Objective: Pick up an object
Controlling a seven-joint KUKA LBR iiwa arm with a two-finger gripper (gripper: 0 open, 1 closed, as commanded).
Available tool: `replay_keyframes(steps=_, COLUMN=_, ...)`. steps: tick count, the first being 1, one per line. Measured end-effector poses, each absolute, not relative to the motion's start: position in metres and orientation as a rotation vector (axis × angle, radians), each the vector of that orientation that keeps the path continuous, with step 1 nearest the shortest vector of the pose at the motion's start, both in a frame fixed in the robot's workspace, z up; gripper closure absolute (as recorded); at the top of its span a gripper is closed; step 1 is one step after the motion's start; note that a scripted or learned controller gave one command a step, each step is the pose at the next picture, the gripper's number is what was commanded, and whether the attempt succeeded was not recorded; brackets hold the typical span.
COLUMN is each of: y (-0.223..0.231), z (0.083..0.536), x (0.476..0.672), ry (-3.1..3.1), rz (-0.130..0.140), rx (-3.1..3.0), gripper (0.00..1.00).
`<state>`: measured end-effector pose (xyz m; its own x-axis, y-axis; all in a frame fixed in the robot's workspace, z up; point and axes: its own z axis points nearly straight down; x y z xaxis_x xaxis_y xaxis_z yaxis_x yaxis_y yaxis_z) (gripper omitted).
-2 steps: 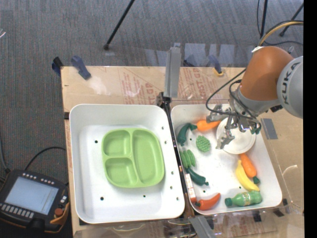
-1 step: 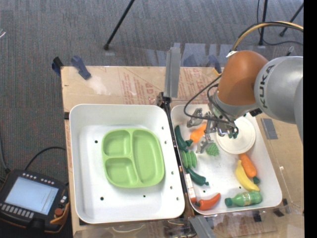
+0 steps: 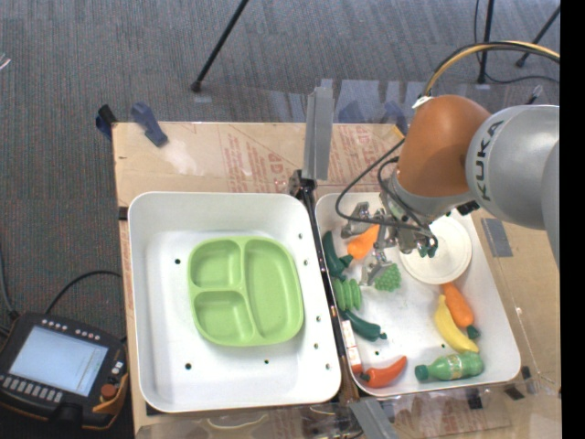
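Observation:
My gripper [image 3: 382, 252] hangs low over the back left part of the right bin [image 3: 508, 337], under the grey and orange wrist. An orange carrot-like piece [image 3: 363, 243] lies right against its left side; I cannot see whether it is held. A green broccoli floret [image 3: 388, 278] sits just below the gripper. Around it lie a white round dish [image 3: 439, 252], another orange carrot [image 3: 459, 305], a yellow banana [image 3: 450, 327], a green bottle [image 3: 450, 367], a red chili [image 3: 384, 371] and several dark green vegetables [image 3: 347, 293] along the left wall.
The left bin [image 3: 155, 245] holds a light green divided plate [image 3: 245, 291]. A metal post [image 3: 318, 140] stands behind the seam between the bins. A teach pendant [image 3: 59, 364] lies on the floor at the lower left.

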<state>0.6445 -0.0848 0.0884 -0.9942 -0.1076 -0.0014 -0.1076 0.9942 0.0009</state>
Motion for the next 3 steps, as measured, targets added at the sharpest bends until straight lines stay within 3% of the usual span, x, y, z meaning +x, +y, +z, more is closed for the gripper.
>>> replay_keyframes(steps=1, y=-0.084, z=0.100, x=0.646, ry=3.131, rz=0.001, rx=-0.173, gripper=1.00)
replay_keyframes(steps=2, y=-0.045, z=0.245, x=0.648, ry=3.124, rz=0.001, rx=0.009, gripper=1.00)
replay_keyframes(steps=3, y=-0.043, z=0.248, x=0.646, ry=3.133, rz=0.003, rx=0.005, gripper=1.00)
